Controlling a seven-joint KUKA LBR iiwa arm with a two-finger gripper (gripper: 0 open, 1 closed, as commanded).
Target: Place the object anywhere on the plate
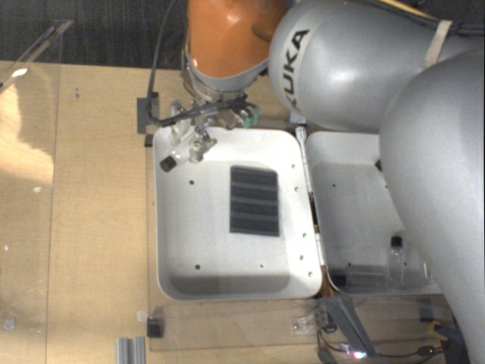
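A dark grey ribbed plate [254, 200] lies flat in the middle of the left white bin [182, 271]. My gripper [186, 144] hangs over that bin's far left corner, up and to the left of the plate and well apart from it. A small dark piece [167, 163] shows at the gripper's lower left end; I cannot tell whether it is a held object or part of the gripper. The orange band of the wrist [227, 25] sits right above it.
The right bin [345, 203] is largely covered by the grey arm [379, 59]; a small dark-topped clear item [395, 250] stands near its front right. Cables and brackets [341, 332] lie on the wooden bench in front of the bins.
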